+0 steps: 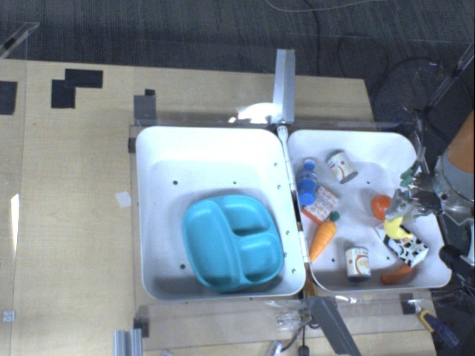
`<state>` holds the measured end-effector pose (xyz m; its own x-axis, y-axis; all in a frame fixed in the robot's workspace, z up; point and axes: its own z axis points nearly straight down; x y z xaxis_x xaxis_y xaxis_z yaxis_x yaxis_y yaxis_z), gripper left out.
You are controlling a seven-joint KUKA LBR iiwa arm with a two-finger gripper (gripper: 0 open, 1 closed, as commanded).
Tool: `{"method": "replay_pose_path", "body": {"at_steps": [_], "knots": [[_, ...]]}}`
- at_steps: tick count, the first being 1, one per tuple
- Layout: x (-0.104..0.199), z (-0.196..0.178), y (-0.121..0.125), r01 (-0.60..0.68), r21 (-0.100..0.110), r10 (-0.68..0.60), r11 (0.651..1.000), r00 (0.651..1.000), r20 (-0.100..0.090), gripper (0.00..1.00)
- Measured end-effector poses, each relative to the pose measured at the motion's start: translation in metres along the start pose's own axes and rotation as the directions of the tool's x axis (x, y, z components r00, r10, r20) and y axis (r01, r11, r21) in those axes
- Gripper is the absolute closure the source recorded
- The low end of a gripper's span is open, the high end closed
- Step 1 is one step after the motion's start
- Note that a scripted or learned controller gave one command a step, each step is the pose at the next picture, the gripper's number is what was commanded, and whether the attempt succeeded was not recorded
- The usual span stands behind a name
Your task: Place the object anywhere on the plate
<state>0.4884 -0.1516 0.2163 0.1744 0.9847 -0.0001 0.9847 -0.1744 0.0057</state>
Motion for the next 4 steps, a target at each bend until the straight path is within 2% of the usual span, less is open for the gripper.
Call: {"method": "replay_pose_path", "body": {"at_steps": [1,2,3,4], "knots": [[0.09,0.032,0.0,0.1,0.004,-0.1,0.995,0.995,-0.001,1.0],[0.175,0.031,-0.005,0.028,0.002,-0.028,1.0,1.0,-0.001,1.0],[0.253,-0.043,0.008,0.034,0.002,-0.034,0.999,0.999,-0.002,1.0],[0.304,0.047,-0.041,0.02,0.005,-0.02,1.0,1.0,-0.001,1.0]]}}
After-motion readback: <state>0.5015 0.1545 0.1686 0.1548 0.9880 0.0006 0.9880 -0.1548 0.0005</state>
